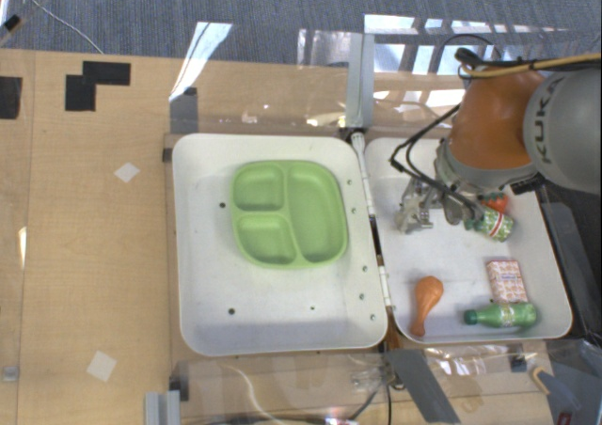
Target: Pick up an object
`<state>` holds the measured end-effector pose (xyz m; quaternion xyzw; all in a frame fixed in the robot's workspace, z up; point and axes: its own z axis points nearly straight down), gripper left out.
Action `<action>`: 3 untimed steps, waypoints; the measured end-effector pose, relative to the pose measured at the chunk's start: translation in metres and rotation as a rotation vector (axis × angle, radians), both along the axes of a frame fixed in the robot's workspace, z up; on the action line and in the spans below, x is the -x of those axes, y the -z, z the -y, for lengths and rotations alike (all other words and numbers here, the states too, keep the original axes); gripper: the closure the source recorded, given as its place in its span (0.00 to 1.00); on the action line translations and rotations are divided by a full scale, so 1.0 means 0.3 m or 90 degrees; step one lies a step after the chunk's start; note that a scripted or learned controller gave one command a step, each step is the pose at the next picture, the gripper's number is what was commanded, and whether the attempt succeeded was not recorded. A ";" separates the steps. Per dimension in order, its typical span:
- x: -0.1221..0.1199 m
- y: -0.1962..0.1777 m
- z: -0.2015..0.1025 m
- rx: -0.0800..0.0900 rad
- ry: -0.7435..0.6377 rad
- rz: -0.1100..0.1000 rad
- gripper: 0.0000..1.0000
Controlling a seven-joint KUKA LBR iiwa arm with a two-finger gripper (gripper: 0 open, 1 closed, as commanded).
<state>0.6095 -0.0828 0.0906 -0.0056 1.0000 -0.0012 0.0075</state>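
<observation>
1. We see the jaws [428, 210] low in the right bin [557, 320]; whether they are wide or narrow we cannot tell.
2. Nearest target: the small can [493, 222], just beside them. We judge it light, stiff and slippery; grip its sides.
3. That bin also holds a drumstick [425, 299], carton [506, 279] and green bottle [500, 316].
4. The left bin [202, 320] holds a green tray [285, 212].

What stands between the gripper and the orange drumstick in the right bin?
Nothing visible does. The gripper hangs above bare white floor of the right bin, and the drumstick lies apart, nearer the camera. The carton and green bottle lie to the side.
</observation>
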 end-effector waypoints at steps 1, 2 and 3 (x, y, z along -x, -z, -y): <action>0.123 -0.002 0.152 0.001 -0.063 0.001 1.00; 0.219 -0.005 0.069 0.005 -0.186 0.004 1.00; 0.336 -0.006 0.113 0.006 -0.305 0.006 1.00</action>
